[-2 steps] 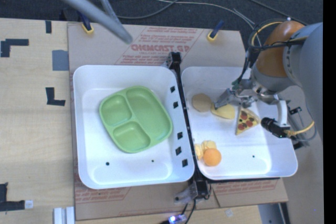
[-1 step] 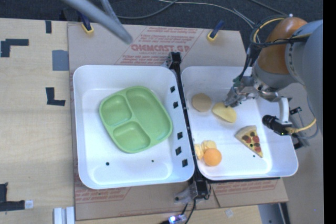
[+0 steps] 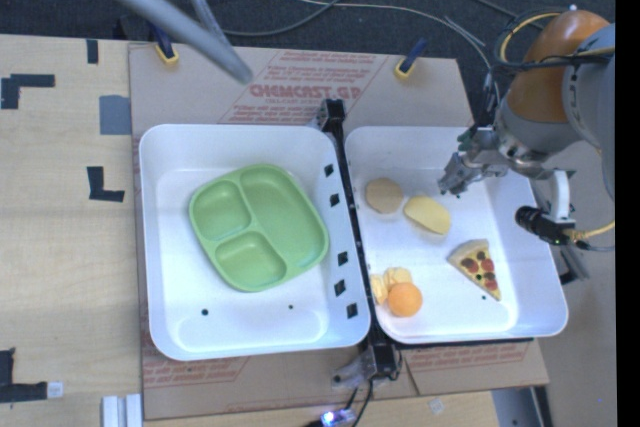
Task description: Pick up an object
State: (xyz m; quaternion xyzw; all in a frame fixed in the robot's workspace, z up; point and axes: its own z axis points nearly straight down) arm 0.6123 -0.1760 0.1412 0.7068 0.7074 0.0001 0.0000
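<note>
Pincer (image 3: pixel 452 181) over right bin (image 3: pixel 530 315) | near far rim | beside yellow piece (image 3: pixel 428 215)

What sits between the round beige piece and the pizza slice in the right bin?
A pale yellow potato-like piece lies between the round beige piece and pizza slice, in the camera view.

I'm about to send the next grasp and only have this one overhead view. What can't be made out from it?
- Pincer: small and dark over the right bin; open or shut can't be told, nor its height above the floor.
- Yellow item: partly covered by the orange ball, so its shape is unclear.
- Arm: cut off by the right edge.
</note>
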